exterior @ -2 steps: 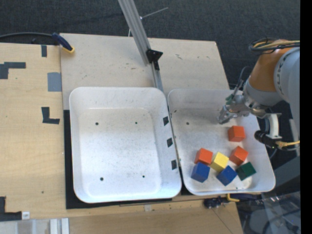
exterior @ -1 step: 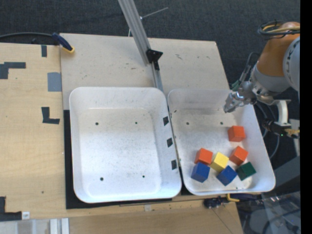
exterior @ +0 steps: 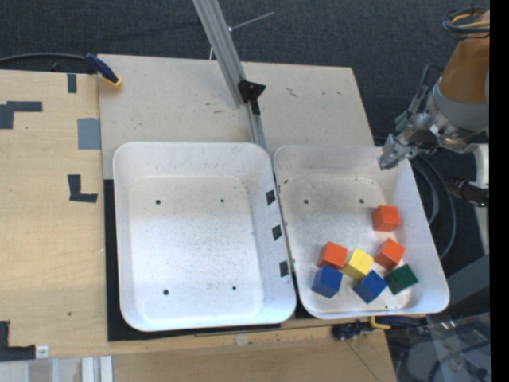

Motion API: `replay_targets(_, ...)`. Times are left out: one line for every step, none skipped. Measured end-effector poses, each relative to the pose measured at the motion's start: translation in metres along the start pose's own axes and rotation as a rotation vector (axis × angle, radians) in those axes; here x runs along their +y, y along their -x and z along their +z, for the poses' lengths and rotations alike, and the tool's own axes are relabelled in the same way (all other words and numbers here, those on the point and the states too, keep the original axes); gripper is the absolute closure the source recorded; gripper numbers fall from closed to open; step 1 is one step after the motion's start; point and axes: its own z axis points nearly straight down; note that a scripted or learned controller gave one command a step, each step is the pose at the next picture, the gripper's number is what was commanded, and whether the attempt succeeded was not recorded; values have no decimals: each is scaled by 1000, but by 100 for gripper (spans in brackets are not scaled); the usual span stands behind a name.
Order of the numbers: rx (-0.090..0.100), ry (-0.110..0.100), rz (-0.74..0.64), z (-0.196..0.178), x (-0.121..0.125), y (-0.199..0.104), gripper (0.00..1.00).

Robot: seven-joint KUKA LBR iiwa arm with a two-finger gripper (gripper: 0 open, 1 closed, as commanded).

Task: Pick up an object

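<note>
- Pale, scuffed wooden bench (exterior: 199, 106) over dark carpet, bearing two shallow white plastic bins side by side, both speckled with dark grit.
- Seven small cubes, matte and hard-edged, clustered toward the near right corner of the right bin (exterior: 318, 173).
- Orange cube (exterior: 386, 218) alone, closest to the bin's right wall and farthest up the bin floor.
- Second orange cube (exterior: 390, 253) below it, just beside a dark green cube (exterior: 402, 278) at the near right corner.
- Yellow cube (exterior: 359, 263) at the middle of the cluster, touching a third orange cube (exterior: 333, 255) on its left.
- Two blue cubes along the near edge: one (exterior: 326, 281) under the third orange cube, the other (exterior: 369, 286) under the yellow cube.
- Left bin (exterior: 127, 165) with rounded corners and four small dark holes in its floor.
- Gripper (exterior: 391, 156) hanging over the far right corner of the right bin, well apart from the cubes, nothing visible between its tips; open or closed, cannot tell.
- Grey wrist with cables, orange band (exterior: 465, 66) above it at the right.
- Slanted grey metal rail (exterior: 219, 34) crossing the bench's far edge, ending at a black bracket.
- Grey tape patches on the bench's left part.
</note>
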Motion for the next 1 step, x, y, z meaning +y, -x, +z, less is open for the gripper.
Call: replay_targets(2, -5, 0, -9, 1, 0, 100)
